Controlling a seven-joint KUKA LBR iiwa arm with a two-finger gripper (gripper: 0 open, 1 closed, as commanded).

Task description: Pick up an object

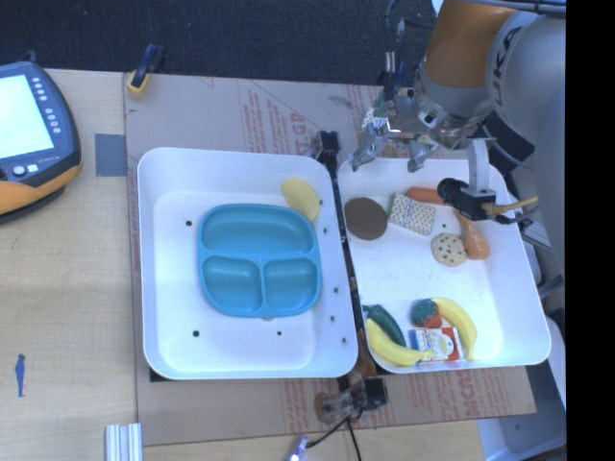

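Objects lie in rt bin (500, 349); claw (389, 152) above its far edge, fingers apart, nothing held.

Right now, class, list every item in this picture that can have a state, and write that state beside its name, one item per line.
claw: open, holding nothing, above the right bin's far edge
blue divided plate: lying flat in the left bin, nothing in its compartments
cookie: lying flat in the right bin
banana: lying on its side at the right bin's near edge
handheld screen: lit
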